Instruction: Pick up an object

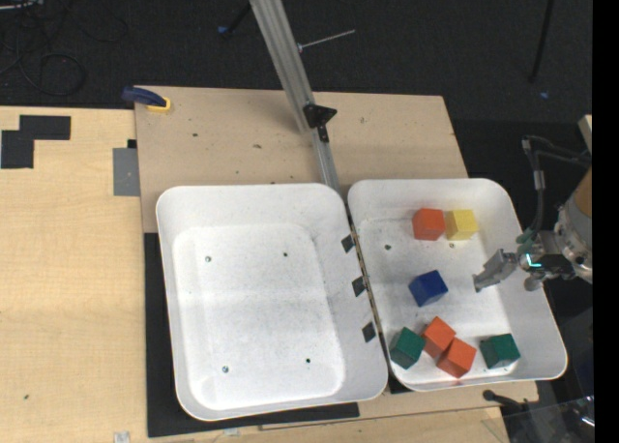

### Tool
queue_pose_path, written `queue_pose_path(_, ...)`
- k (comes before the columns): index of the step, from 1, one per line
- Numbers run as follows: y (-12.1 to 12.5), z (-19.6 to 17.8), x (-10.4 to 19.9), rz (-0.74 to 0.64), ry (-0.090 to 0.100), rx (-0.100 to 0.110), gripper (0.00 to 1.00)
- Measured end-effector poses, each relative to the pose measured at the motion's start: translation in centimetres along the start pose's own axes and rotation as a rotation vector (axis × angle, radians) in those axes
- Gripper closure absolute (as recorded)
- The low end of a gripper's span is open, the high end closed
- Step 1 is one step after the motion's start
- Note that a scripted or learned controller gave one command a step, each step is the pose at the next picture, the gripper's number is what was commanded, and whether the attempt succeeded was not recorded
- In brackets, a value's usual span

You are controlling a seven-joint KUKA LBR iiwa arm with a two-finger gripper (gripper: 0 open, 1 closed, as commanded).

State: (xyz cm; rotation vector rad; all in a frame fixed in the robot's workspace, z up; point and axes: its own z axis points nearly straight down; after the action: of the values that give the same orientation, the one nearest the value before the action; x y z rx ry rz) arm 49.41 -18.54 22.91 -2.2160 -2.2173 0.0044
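Observation:
The right bin (pixel 484 190) holds several cubes. An orange cube (pixel 428 223) and a yellow cube (pixel 462 223) touch each other near the far wall. A blue cube (pixel 427 287) sits alone in the middle. Along the near wall lie a green cube (pixel 407 346), two orange-red cubes (pixel 439 334) (pixel 457 357) and another green cube (pixel 499 350). My gripper (pixel 510 277) hangs over the bin's right side, right of the blue cube and above the near-right green cube. Its fingers (pixel 488 273) are open with nothing between them.
The left bin (pixel 251 306) lies beside the right one, with black clips (pixel 356 284) along the shared wall. A slanted aluminium rail (pixel 285 49) rises behind the bins. A blue and yellow clamp (pixel 147 99) sits at the bench's far left corner.

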Motion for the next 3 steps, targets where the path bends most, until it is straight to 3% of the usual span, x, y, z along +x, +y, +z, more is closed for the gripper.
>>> queue_pose_path(1,0.1,-0.2,-0.1,0.003,-0.001,-0.004,0.00)
queue_pose_path(3,-0.2,12.2,-0.2,0.002,0.001,0.003,0.00)
